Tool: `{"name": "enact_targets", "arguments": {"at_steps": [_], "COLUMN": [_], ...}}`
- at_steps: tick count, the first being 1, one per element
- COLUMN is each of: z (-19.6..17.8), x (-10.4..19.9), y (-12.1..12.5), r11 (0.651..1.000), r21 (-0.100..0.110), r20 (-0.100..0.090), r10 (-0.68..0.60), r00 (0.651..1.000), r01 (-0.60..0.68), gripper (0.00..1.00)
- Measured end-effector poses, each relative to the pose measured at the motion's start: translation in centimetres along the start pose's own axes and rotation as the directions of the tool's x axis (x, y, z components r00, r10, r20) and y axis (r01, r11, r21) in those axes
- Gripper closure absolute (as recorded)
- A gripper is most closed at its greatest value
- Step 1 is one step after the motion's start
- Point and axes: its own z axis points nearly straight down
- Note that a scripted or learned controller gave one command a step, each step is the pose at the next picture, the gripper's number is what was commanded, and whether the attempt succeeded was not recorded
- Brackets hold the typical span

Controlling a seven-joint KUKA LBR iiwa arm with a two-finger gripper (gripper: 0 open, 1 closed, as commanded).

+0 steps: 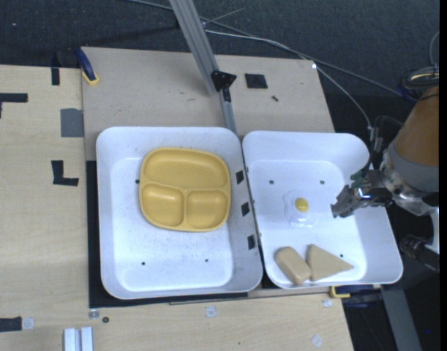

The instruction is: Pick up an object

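Observation:
The right bin (282,156) holds a small clear object with a yellow centre (301,207) near its middle. A tan rounded piece (292,265) and a tan wedge (327,262) lie side by side at its front edge. My gripper (345,204) hangs over the right part of this bin, just right of the yellow-centred object and apart from it. Nothing shows between its dark fingers. The orange-banded wrist (421,141) rises behind it at the right edge.
The left bin (121,262) holds a yellow compartment plate (184,189) in its upper half. A grey pole (197,35) slants down to the bins' shared back edge. Thin cables cross the dark floor beyond the bench.

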Motion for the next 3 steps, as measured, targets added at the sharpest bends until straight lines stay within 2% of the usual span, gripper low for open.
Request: {"name": "enact_targets", "arguments": {"at_steps": [3], "z": [0.1], "x": [14.8], "y": [7.1], "r11": [1.000], "r21": [0.001], "r20": [-0.002], "r10": [-0.005], "r00": [1.000], "r01": [0.005], "gripper": [1.00]}}
